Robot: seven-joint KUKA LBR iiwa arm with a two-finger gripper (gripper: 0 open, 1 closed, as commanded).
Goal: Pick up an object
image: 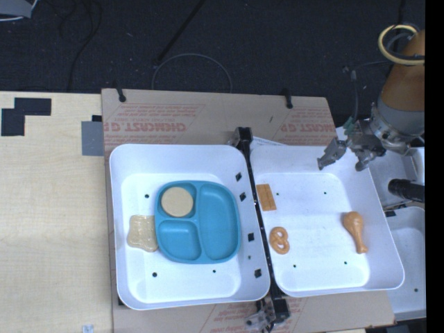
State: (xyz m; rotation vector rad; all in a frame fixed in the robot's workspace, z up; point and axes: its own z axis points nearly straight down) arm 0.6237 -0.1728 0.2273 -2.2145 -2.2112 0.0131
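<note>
Objects for picking lie in the right bin (326,283): a toy chicken drumstick (355,230) near its right wall, a small pretzel (279,240) close to the left wall, and an orange cracker-like strip (265,197) just above the pretzel, beside the divider between the two bins. All three rest on the bin floor, apart from one another. The end effector (349,154) hangs over the upper right corner of that bin, its two fingers spread apart with nothing between them, well away from the drumstick. In the left bin (132,283) sits a blue divided plate (197,221), with a round tan cookie (177,201) in its upper left compartment. A pale slice of toast (142,232) lies touching the plate's left edge. Both bins rest on a cardboard sheet (208,116) on the light wooden worktop (48,241).
</note>
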